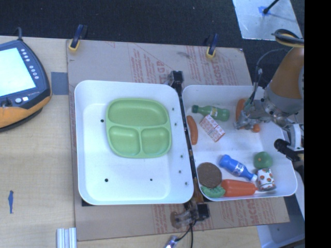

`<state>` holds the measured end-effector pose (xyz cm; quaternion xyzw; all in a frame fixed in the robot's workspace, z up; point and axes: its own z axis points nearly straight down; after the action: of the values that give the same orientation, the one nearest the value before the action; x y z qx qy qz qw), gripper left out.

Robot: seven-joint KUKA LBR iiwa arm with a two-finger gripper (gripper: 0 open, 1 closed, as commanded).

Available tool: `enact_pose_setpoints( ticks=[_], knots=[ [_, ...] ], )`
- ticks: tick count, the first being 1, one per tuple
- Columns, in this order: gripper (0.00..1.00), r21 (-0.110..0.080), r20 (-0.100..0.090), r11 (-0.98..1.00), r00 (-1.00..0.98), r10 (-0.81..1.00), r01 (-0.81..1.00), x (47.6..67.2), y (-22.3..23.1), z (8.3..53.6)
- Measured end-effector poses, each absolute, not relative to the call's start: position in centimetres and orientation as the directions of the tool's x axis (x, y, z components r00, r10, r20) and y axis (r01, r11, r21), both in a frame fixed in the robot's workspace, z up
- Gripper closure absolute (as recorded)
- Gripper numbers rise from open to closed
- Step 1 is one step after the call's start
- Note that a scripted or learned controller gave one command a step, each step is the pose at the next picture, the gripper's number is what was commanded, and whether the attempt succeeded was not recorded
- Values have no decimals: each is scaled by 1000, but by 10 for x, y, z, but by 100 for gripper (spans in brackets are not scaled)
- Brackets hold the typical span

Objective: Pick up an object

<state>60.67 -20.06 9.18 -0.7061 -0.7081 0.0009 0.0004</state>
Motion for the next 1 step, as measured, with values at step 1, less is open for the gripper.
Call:
enact_pose_setpoints(
  ticks=[1],
  knots=[
    [100,-1,0,4,-4,1000,1000,640,-212,152]
  ],
)
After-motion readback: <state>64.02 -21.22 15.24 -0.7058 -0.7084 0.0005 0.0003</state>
